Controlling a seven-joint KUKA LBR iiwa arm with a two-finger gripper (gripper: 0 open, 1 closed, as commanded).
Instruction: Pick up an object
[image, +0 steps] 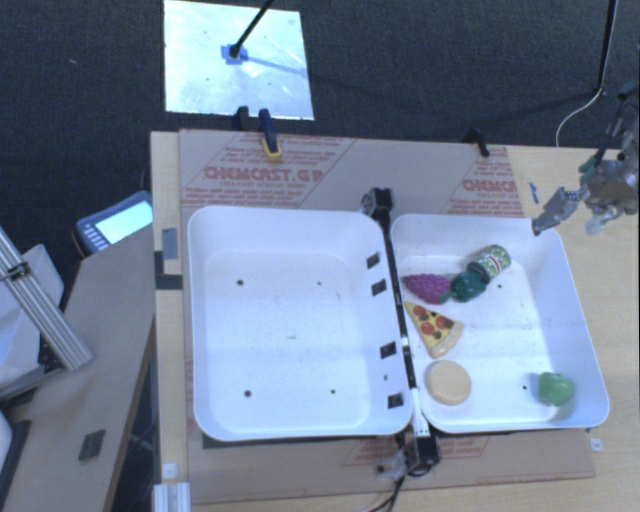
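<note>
The right bin (575, 300) holds several toys. A bunch of purple grapes (427, 288) lies near its left wall, with a dark green round piece (466, 287) and a small green-labelled can (490, 262) beside it. Below them lie a pizza slice (435, 328) and a round tan bun (449, 382). A green apple (555, 388) sits in the near right corner. My gripper (572, 218) hangs above the bin's far right corner, open, with nothing between its fingers. It is well clear of every toy.
The left bin (290, 320) sits next to the right one, with black clips along the shared wall (395, 320). Both rest on a cardboard sheet (330, 165) on the bench. A metal plate (238, 60) lies beyond.
</note>
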